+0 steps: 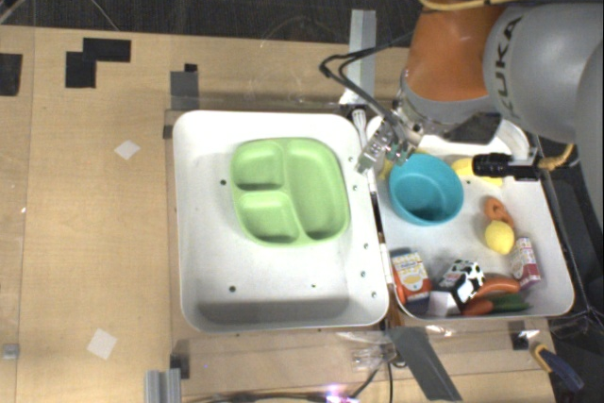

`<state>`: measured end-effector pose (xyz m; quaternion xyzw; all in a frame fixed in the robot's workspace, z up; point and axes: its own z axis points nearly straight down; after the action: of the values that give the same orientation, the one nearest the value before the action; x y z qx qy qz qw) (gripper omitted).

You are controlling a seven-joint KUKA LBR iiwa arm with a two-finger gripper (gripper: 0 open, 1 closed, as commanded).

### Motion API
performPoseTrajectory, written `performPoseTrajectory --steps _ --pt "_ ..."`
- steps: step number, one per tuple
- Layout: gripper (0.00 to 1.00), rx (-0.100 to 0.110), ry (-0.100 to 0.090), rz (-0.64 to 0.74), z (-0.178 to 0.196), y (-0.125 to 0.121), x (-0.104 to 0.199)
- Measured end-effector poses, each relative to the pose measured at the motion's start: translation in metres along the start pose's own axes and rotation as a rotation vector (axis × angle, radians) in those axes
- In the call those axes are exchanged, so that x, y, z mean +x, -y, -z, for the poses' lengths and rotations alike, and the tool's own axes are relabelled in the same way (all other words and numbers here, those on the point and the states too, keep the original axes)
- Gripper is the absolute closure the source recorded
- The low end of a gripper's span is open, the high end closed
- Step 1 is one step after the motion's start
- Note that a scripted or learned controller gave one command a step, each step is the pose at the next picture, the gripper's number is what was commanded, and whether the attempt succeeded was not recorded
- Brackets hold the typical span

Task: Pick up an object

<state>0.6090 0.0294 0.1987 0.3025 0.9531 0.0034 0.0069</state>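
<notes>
The arm enters from the upper right of the frame, its orange band above the wrist, and the pincer (382,149) hangs over the seam between the two bins, just left of the blue bowl (427,189). Whether the pincer is apart or together cannot be told. Nothing is seen held in it.

The left bin (203,231) at centre frame carries a green divided tray (288,189). The right bin (557,269) is crowded: the blue bowl sits in its upper left, a yellow lemon (499,237) lies right of the bowl, a small carton (410,271) stands near the lower left corner, and a black-and-white toy (463,277) lies beside it along the lower edge. The wooden tabletop (85,231) stretches to the left.
</notes>
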Motion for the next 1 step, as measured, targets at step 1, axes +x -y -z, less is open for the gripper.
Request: performPoseTrajectory --steps 1 --pt "1.00 -0.005 0.006 0.005 0.0123 -0.0021 -0.0013"
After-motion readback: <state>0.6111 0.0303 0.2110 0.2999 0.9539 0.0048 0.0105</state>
